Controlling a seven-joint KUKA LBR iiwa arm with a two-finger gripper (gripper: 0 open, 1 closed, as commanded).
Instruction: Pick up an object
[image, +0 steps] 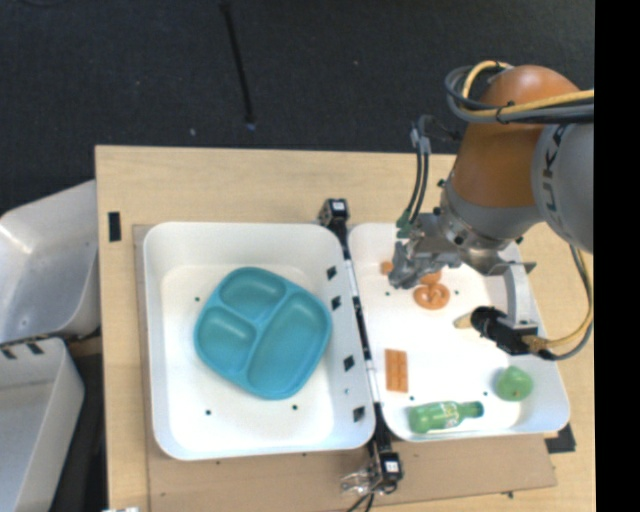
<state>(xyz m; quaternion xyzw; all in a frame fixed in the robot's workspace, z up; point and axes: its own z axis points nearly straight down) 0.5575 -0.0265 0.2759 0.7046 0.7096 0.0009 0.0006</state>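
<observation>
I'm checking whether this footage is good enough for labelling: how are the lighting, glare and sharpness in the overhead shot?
Camera view: lighting is even and fairly bright on both white bins, with washed-out whites but no hard glare; the blue plate casts only a faint soft shadow. The whole frame is slightly soft, so the gripper and the small orange pretzel-like piece lack fine detail. The floor beyond the bench is dark.

The right bin (560, 400) held the pickable things. An orange pretzel-shaped piece (433, 295) lay flat toward 12 o'clock, partly under the arm. An orange rectangular block (397, 370) lay flat at about 8 o'clock. A green bottle (445, 414) lay on its side at 6 o'clock, cap pointing right. A small green rounded object (514, 383) sat at 4 o'clock.
</observation>
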